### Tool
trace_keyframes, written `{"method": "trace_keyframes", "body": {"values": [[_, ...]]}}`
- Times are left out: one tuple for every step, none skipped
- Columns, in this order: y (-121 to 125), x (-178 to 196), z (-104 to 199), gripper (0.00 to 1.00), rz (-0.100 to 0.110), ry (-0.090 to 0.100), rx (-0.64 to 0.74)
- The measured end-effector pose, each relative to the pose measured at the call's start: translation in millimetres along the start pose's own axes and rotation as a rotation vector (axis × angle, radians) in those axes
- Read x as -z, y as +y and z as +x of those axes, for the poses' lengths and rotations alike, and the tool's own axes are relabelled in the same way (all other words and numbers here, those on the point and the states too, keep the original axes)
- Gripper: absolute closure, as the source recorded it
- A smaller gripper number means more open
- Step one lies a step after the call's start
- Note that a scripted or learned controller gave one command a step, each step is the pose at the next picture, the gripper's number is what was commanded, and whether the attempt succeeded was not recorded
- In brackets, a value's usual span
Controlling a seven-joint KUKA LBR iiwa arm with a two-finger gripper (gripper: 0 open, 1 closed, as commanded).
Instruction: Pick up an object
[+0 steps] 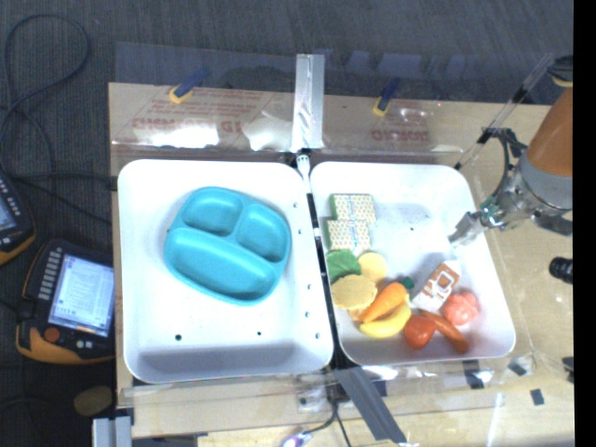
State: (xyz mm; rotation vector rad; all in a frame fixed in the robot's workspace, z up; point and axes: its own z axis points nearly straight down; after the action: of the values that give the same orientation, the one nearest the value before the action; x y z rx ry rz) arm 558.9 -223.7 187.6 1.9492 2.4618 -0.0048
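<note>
Carrot (387, 298) lies in your right bin (484, 250), long axis slanting from lower left to upper right; end effector (475, 223) state you cannot tell.

I see two bins side by side: the left bin (140, 343) holds a divided plate (227, 242) at its centre, the right bin (484, 338) a cluster of toy food (396, 301) toward its near side, the arm (549, 156) at its right rim
</note>
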Motion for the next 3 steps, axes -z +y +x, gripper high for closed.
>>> {"method": "trace_keyframes", "body": {"values": [[-51.5,67.0,11.9,1.00,0.000,0.001,-0.045],[-72.7,97.5,16.1,1.00,-0.001,0.000,0.182],[-72.4,112.7,16.9,1.00,-0.001,0.002,0.098]]}}
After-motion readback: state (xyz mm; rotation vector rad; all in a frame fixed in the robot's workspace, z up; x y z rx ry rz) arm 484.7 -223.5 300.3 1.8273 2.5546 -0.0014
